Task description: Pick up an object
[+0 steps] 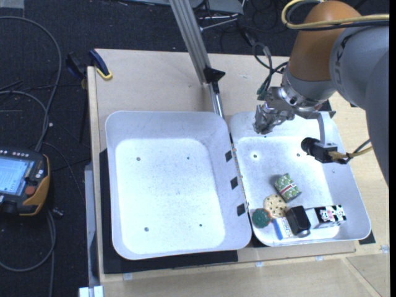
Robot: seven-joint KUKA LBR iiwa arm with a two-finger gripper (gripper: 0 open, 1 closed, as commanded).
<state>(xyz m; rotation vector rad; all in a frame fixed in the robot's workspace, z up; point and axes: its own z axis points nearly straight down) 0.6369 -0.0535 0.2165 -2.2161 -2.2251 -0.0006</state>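
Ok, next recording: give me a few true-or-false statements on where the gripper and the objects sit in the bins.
1. The two-finger gripper is at the far edge of the right white bin. True.
2. The small green patterned box lies in the left white bin. False: it lies in the right bin.
3. The objects cluster at the right bin's near end. True.
4. The gripper touches the round speckled cookie-like disc. False: it is well apart from it.

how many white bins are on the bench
2. The left bin takes up the middle of the bench. The right bin sits against its right side, holding small objects near its front, with the gripper over its far edge.
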